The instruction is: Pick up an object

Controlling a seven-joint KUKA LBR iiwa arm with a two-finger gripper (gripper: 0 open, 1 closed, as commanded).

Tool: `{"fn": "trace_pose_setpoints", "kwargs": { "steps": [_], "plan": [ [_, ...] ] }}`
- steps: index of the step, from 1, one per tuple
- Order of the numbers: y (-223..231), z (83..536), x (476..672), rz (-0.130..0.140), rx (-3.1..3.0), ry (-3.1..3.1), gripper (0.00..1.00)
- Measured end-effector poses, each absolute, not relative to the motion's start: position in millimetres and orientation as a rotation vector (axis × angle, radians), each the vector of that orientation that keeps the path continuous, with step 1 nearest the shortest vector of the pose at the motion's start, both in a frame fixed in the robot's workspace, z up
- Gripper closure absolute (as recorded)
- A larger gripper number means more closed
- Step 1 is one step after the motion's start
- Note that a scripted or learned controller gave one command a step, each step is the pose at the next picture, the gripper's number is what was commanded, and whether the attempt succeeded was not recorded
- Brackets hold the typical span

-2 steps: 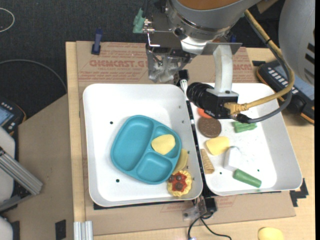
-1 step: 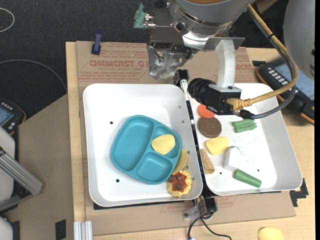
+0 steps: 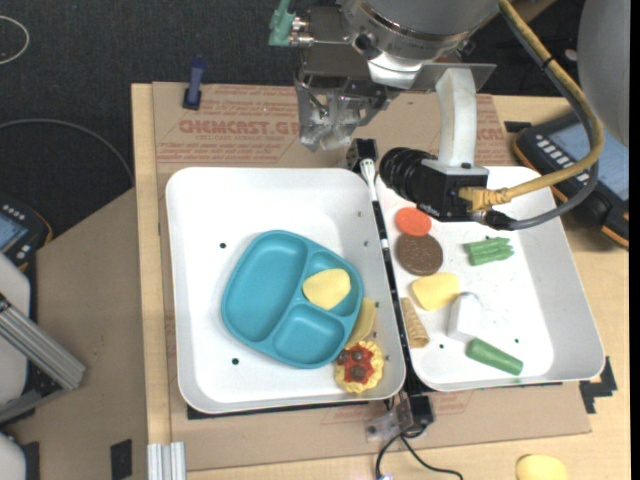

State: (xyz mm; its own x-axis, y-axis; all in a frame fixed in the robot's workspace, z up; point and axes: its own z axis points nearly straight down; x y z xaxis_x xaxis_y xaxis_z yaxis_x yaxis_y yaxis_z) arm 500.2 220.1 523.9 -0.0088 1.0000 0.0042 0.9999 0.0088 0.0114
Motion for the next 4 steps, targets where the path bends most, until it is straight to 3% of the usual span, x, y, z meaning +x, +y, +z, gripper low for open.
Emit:
{"fn": "trace_pose_setpoints", "kwargs": {
  "steps": [1, 2, 3, 4],
  "plan": [
    [216, 309, 476.3, -0.029, 2.228, 2.224, 1.00],
    [225, 475, 480.1, 0.032, 2.214, 2.220, 1.00],
    [226, 475, 479.3, 0.005, 2.217, 2.224, 1.00],
    [208, 390, 491.7, -0.015, 2.228, 2.220, 1.00]
  ]
}}
